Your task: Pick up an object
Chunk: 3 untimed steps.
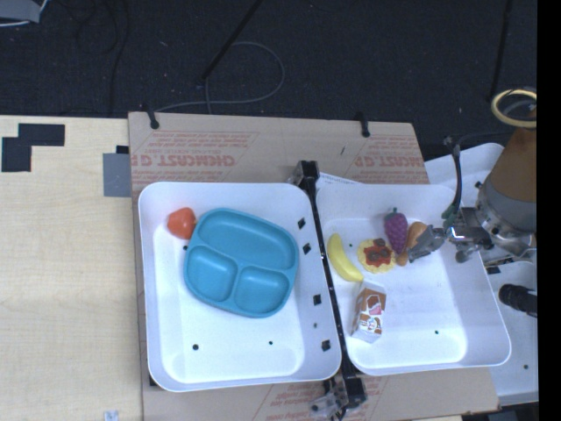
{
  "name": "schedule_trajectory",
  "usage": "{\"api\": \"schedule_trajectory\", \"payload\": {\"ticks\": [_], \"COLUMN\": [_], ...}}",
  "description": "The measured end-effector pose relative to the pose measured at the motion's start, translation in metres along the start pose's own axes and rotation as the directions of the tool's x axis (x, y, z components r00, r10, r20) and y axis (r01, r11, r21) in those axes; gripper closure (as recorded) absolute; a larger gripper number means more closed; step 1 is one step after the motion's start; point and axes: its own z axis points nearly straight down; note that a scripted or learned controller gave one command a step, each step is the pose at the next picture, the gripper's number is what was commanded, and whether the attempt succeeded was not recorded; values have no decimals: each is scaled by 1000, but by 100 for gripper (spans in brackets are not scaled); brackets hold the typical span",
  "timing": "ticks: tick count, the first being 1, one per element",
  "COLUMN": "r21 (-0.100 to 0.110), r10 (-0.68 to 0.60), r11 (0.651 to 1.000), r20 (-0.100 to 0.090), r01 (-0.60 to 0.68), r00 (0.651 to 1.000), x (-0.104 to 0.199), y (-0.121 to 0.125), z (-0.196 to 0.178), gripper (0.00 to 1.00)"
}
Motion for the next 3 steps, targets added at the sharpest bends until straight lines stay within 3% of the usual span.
{"api": "schedule_trajectory", "payload": {"ticks": [2, 3], "r21": [-1, -2], "r10": [0, 4], "r11": [1000, 1000], "r20": [0, 0], "r01": [0, -4], "r00": [1000, 1000], "x": [-6, -7], "y": [-8, -8], "z": [105, 93], "gripper": [0, 100]}}
